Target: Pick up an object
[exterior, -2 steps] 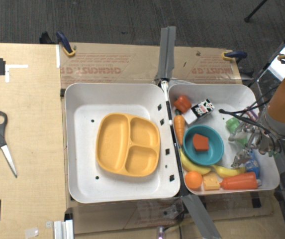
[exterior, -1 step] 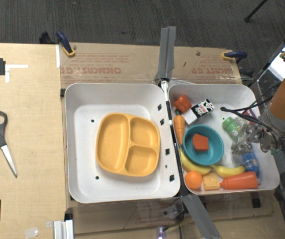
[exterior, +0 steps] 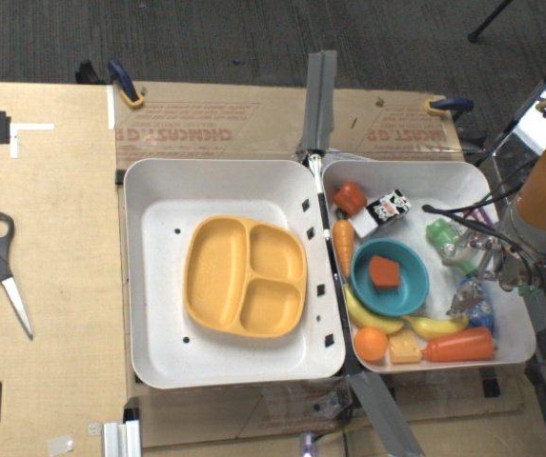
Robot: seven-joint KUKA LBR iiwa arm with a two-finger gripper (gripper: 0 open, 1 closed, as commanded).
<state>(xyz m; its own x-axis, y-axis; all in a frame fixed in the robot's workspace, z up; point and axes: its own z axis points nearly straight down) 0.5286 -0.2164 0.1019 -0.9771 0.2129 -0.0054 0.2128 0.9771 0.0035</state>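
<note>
Where the right bin (exterior: 444, 173) ends, the pincer (exterior: 471, 276) hovers.

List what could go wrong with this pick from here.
1. The gripper sits over tightly packed items at the right white bin's far side; it may catch the green toy or a neighbour instead.
2. The teal bowl holding a red block lies close by and could get knocked.

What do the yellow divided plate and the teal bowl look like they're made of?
Divided plate: likely moulded plastic, matte, uniform yellow with soft rounded ridges. Teal bowl: probably plastic too, smooth, slightly glossy, with even colour and a thin rim.
</note>
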